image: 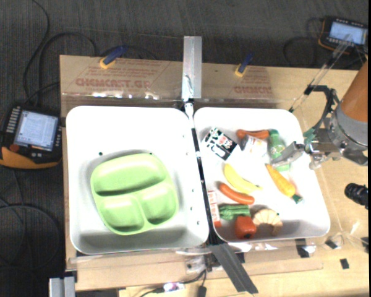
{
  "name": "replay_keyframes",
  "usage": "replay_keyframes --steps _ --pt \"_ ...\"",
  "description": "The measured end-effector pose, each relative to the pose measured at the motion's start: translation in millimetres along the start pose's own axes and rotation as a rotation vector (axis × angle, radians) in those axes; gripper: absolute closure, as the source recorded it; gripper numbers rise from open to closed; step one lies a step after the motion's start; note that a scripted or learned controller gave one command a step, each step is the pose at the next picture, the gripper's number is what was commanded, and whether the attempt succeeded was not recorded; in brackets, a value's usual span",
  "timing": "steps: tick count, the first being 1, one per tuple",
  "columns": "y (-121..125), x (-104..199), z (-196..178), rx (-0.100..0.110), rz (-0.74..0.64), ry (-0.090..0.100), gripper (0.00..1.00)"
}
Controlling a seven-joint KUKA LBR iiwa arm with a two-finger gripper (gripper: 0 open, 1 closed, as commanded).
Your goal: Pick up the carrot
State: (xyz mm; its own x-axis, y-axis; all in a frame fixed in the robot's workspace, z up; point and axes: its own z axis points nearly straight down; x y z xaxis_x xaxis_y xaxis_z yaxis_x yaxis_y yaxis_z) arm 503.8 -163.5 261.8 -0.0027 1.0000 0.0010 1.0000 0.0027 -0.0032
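Note:
The carrot (281,180) is a slim orange piece with a green tip. It lies slantwise in the right part of the right bin (309,218), green end toward the front right. My gripper (292,153) hangs over the bin's right side, just above and behind the carrot's upper end and next to a green bottle (276,145). Nothing shows in its grasp.
The right bin also holds a black-and-white carton (221,142), a red-orange vegetable (252,133), a white can (254,145), a banana (238,178), a sausage (236,194), a green piece (234,212), a tomato (246,227) and a bread piece (267,218). In the left bin (80,129) lies a green divided plate (133,192).

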Motion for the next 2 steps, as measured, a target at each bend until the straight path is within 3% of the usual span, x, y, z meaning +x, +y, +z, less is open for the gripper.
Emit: replay_keyframes --steps 1,2 --pt "30 -38 93 -0.001 -0.101 0.000 0.00" --pt "35 -48 165 -0.005 -0.084 0.007 0.00"
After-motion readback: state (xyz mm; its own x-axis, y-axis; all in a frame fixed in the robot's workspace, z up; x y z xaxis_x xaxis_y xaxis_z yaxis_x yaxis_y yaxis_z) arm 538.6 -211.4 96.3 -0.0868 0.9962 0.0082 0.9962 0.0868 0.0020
